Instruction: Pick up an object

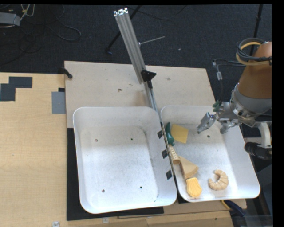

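Fingers [205, 123] spread and empty, poised over the right bin's [248, 186] upper area.
Nearest object, the yellow wedge [179, 133], lies left of the fingers near the divider; a straight descent likely meets bare floor. The croissant [218, 179] sits well apart.

A dark carpeted floor [186, 26] ran across the top, with loose cables [17, 13] lying on it at the upper left. The pale wooden surface [26, 146] stretched to the left, marked with dark grey patches [15, 86], and a lighter board [177, 84] lay behind the bins over a black mat [71, 177]. A slanted aluminium bar [131, 42] rose from the board toward the top edge, under even light.
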You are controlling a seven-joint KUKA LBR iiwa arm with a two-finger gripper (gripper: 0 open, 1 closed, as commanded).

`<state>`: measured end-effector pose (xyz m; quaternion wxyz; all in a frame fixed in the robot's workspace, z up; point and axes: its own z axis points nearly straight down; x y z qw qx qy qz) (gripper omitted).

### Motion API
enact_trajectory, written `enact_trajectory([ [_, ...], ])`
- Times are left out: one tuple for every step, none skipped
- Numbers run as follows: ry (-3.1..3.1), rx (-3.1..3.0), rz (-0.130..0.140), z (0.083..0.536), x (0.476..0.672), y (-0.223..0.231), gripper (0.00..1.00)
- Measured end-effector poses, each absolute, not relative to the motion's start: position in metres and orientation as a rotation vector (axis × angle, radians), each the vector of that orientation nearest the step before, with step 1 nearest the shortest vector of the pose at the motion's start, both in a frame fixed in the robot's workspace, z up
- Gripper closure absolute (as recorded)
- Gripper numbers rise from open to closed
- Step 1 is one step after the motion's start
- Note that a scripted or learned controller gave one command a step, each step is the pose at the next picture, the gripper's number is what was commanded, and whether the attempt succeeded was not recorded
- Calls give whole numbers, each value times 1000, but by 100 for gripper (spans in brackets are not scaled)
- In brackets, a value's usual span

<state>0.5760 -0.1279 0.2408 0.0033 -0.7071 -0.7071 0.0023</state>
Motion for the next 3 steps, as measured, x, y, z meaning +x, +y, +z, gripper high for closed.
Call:
enact_trajectory([
  [-2214,-2217,9,176,575,-124,0],
  [-2212,-2221,7,131,576,-119,0],
  [-2207,-2231,4,144,576,-121,100],
])
